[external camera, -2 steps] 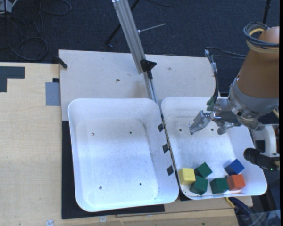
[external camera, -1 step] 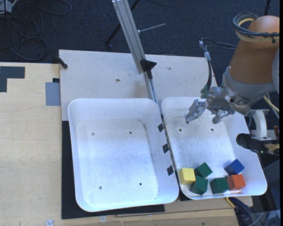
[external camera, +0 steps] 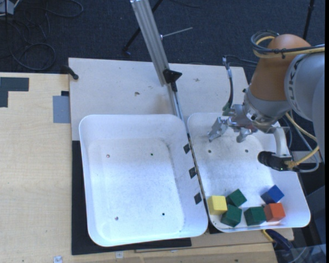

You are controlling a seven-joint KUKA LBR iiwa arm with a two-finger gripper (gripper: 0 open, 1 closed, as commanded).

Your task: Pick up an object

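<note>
The pincer (external camera: pixel 229 130) hangs over the far end of the right bin (external camera: pixel 230 166), its two fingers spread apart with nothing between them. The grey arm (external camera: pixel 296 86) with its orange band reaches in from the right. At the near end of that bin lies a cluster of blocks, well apart from the pincer: a yellow cube (external camera: pixel 217 204), three green cubes (external camera: pixel 236 197) (external camera: pixel 231 216) (external camera: pixel 254 215), a blue cube (external camera: pixel 272 193) and an orange-red cube (external camera: pixel 274 211). The left bin (external camera: pixel 98 130) sits just beside the right one on the counter (external camera: pixel 115 86).
</note>
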